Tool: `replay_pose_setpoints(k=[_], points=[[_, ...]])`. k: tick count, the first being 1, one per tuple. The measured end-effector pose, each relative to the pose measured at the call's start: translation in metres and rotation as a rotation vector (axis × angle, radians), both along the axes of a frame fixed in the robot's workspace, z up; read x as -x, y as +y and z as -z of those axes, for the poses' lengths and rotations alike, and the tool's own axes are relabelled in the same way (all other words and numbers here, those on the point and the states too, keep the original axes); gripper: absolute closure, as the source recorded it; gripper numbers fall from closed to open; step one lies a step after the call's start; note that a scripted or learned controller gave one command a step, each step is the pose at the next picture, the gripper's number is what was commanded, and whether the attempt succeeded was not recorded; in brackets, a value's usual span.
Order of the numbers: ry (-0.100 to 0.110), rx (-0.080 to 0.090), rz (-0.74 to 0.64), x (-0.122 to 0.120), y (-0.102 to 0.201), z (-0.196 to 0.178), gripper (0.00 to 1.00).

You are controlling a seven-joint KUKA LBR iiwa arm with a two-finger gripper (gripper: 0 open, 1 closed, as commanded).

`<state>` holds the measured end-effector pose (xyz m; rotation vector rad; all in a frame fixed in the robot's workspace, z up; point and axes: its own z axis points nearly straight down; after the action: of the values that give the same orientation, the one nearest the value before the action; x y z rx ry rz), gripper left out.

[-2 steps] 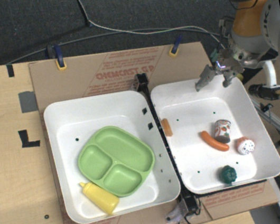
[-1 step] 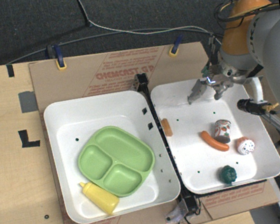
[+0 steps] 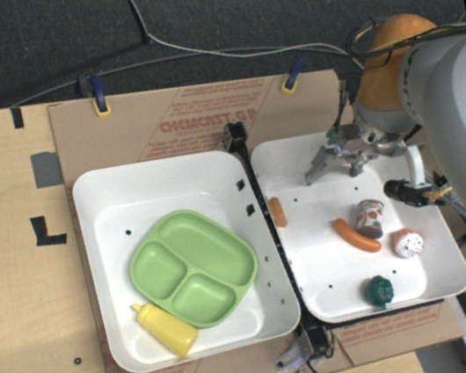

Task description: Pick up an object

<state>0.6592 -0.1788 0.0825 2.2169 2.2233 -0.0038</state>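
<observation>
The gripper [image 3: 329, 164] hangs over the right bin [image 3: 299, 153], fingers spread apart, holding nothing. Just below it lie a small can [image 3: 368, 215] and an orange sausage [image 3: 356, 235]; beyond them a white ball [image 3: 407, 243], then a green knob [image 3: 379, 290].

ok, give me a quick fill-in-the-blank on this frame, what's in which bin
1. The green divided plate lies in the ____ bin.
2. The yellow bottle lies touching the plate's ____ edge.
3. The orange sausage lies in the ____ bin.
4. The gripper is over the ____ bin.

Missing words: left; lower-left; right; right
</observation>
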Motion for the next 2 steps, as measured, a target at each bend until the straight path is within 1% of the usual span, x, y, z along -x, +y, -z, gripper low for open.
replay_pose_setpoints(k=[1, 2], points=[[-0.004, 0.002, -0.001, -0.002, 0.0, -0.014, 1.0], [-0.003, -0.003, 0.002, 0.0, 0.001, -0.057, 1.0]])
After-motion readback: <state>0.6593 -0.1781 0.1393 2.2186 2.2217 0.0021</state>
